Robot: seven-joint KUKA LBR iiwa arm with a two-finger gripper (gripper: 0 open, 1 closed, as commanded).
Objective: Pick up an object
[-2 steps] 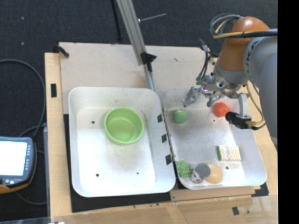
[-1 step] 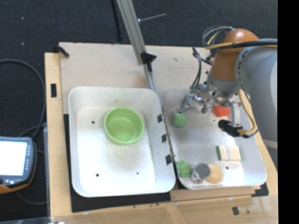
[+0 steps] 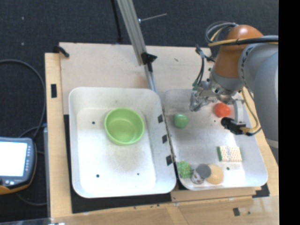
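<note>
Seemingly apart, green ball (image 3: 181,121) lower-left of tool (image 3: 199,101)

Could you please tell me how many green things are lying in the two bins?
3: a green bowl in the left bin; a green ball and a knobbly green piece in the right bin.

Two white bins (image 3: 84,182), one green bowl (image 3: 123,125), six small objects (image 3: 181,121) in the right bin

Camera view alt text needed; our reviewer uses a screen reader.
The arm's gripper hangs over the right bin, between a green ball and an orange ball. The left bin holds a green bowl.
</note>
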